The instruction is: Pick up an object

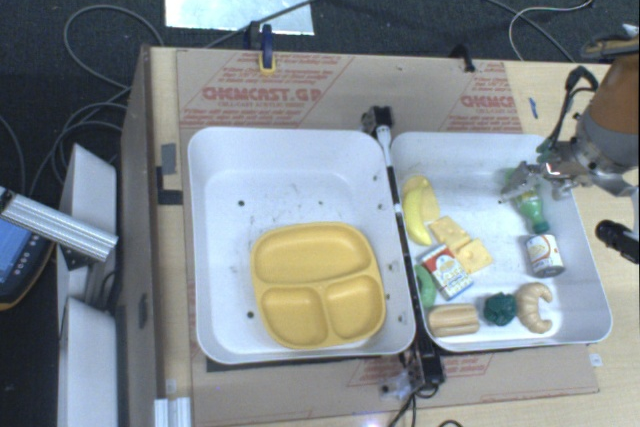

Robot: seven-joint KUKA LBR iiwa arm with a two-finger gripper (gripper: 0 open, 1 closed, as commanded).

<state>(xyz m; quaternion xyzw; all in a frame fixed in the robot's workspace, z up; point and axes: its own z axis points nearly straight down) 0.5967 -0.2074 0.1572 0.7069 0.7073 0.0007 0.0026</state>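
Currently arm [612, 120] reaches in at right edge, gripper [530, 179] low over right bin [470, 170], just above a green bottle [532, 211]; finger state can't tell. Left bin [230, 165] holds a yellow divided tray [318, 283]; bins sit on a cardboard-topped bench [300, 85], dark floor beyond.

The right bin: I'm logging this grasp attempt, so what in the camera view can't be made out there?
- Gripper: too small and blurred to tell its state or whether it touches anything.
- Green bottle: its top is hidden under the gripper.
- Green item: mostly covered by the small carton and the bin wall.
- Can: label too small to read.
- Arm: cut off by the right edge.
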